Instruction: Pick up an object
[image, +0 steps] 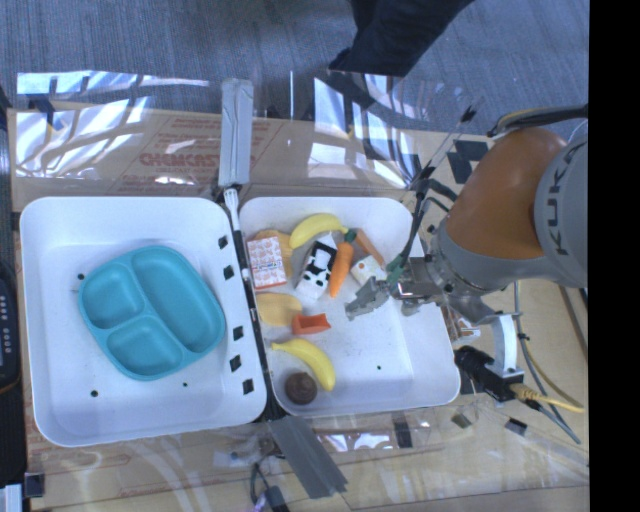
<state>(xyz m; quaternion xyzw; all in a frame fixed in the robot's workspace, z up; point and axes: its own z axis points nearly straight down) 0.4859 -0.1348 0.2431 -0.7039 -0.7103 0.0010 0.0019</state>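
White right bin (425, 385) holds bananas (312, 228)

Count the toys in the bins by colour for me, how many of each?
Yellow: 3, a banana, a second banana and a yellow piece.
Orange: 2, a carrot and an orange block.
Black and white: 1, a cow carton.
Brown: 1, a round piece.
Blue: 1, a divided plate.
Red and white: 1, a packet.
Total: 9
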